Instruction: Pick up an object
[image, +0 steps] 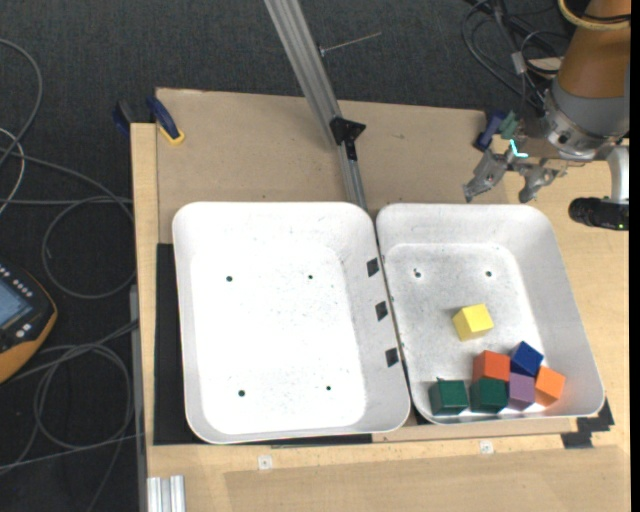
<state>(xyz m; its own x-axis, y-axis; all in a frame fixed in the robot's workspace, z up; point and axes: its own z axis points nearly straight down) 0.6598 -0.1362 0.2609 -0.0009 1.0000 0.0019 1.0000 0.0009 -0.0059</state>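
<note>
**Pincer high and bare; blocks lie toward the near corner**

The pincer (508, 180) hangs above the far rim of the right bin (560, 250), fingers spread apart with nothing between them. All candidate objects sit in that bin. The yellow block (473, 320) stands alone near the middle, well apart from the pincer and toward the viewer from it. A tight cluster fills the near right corner: two green blocks (468, 395), a red block (491, 365), a blue block (527, 356), a purple block (522, 388) and an orange block (550, 383), several touching. Judgement: the yellow block is the nearest and least crowded target; the move needs travel toward the near edge, then descent. The left bin (190, 300) plays no part.
</note>
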